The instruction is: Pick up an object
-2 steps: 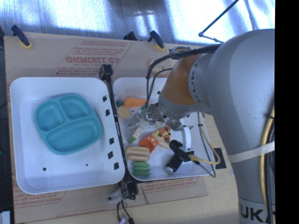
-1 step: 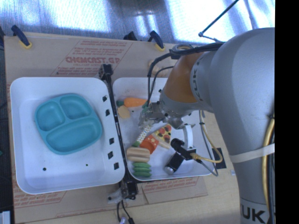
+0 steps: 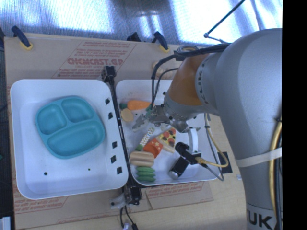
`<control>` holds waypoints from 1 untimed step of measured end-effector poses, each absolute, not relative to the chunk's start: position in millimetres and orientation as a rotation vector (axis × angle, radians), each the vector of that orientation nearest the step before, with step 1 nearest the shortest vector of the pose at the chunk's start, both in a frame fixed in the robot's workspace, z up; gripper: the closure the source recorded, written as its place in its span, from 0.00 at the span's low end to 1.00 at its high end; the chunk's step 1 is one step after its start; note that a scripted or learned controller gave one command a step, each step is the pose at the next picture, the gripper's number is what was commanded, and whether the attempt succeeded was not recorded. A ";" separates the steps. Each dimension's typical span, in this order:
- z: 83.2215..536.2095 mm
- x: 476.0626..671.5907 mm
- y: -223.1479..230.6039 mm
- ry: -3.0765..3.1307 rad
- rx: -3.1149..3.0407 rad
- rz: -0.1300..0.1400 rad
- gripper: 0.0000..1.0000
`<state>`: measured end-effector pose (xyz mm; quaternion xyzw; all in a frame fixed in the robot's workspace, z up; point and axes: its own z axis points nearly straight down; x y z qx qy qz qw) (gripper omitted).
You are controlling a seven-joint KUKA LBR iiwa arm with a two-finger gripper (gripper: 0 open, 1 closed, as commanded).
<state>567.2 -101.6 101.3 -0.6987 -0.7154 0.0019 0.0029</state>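
Claw (image 3: 144, 120) hovers just above pizza slice (image 3: 167, 139).

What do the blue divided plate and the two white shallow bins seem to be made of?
Blue divided plate: likely moulded plastic, matte, with soft rounded compartment edges. White shallow bins: probably thin plastic, smooth and slightly glossy, with rounded corners and rims.

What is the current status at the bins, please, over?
Gripper low in the right bin, finger state unclear. Nothing seen held. Carrot, pizza slice, hot dog crowd close. Blue tray sits in the left bin.
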 end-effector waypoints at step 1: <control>91.9 632.7 -96.8 -2.541 -1.846 0.001 0.00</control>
